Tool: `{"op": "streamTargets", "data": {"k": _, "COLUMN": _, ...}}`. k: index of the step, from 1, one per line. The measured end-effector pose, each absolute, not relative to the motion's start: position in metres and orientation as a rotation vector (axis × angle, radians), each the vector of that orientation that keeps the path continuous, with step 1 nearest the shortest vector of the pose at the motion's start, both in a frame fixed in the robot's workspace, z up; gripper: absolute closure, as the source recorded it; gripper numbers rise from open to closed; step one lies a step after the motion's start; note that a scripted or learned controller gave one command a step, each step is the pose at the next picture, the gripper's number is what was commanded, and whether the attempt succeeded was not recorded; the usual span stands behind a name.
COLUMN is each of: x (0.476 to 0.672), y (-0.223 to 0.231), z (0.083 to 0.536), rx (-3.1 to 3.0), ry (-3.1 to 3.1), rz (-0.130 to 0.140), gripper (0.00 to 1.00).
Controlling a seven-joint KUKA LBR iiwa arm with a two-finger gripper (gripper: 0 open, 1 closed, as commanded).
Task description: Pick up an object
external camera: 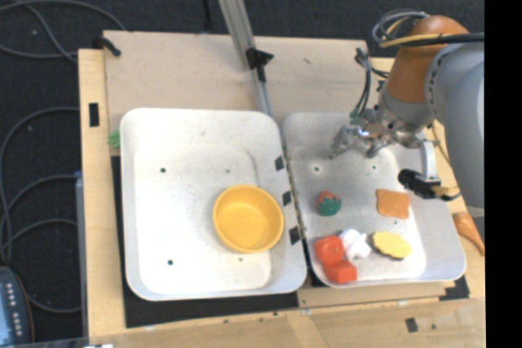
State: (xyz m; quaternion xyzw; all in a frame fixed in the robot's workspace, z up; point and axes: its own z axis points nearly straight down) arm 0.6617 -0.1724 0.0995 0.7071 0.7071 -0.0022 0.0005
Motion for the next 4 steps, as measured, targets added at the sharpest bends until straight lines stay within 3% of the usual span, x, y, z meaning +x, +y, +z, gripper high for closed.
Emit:
{"op": "streamTargets", "data": {"k": 1, "x": 0.663, "y": -0.173, "z": 0.114, "rx": 2.215, "ry": 2.218, "rz": -0.003, "gripper": 1.00}}
{"op": "streamTargets", "data": {"k": 4, "x": 0.659, "y": -0.178, "z": 0.260, "rx": 2.214, "ry": 2.219, "rz": 0.007, "gripper": 1.00}}
